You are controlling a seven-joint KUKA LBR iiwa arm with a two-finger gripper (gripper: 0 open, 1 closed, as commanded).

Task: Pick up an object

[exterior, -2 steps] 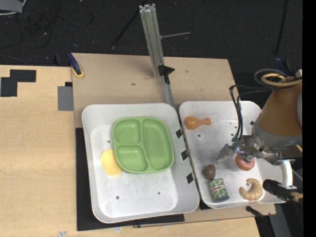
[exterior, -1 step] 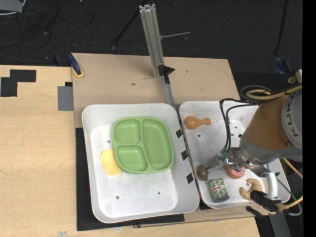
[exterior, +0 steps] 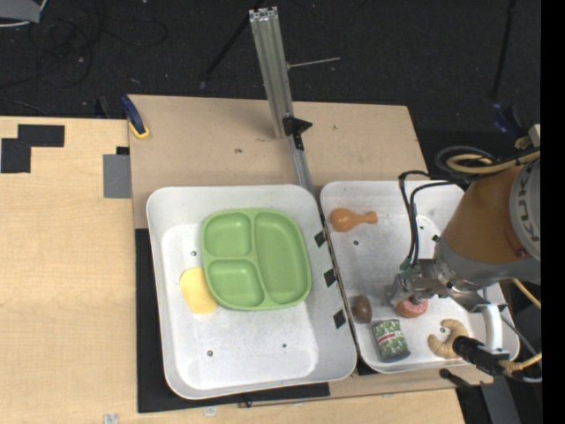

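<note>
Plastic shapes lie across the right bin (exterior: 353,237): an orange pear-like piece (exterior: 351,220) near its upper left, a brown oval nut (exterior: 361,307), a green patterned can (exterior: 389,339) by the lower rim, a tan curved pastry (exterior: 447,335). The gripper (exterior: 411,291) sits low over a pink round piece (exterior: 410,306); whether its jaws are open cannot be told. The left bin (exterior: 256,352) holds a smooth green divided tray (exterior: 256,259) and a yellow lump (exterior: 197,291), with bare floor below them.

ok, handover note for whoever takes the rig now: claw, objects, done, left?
Claw: low in the right bin, down at the pink round item; grasp not confirmed.
Right bin also holds: orange pear-shaped toy, small brown item, green can, tan curved piece.
Left bin: green divided tray, yellow item at its left edge.
Done: nothing lifted.
Left: grasp and lift one object.
</note>
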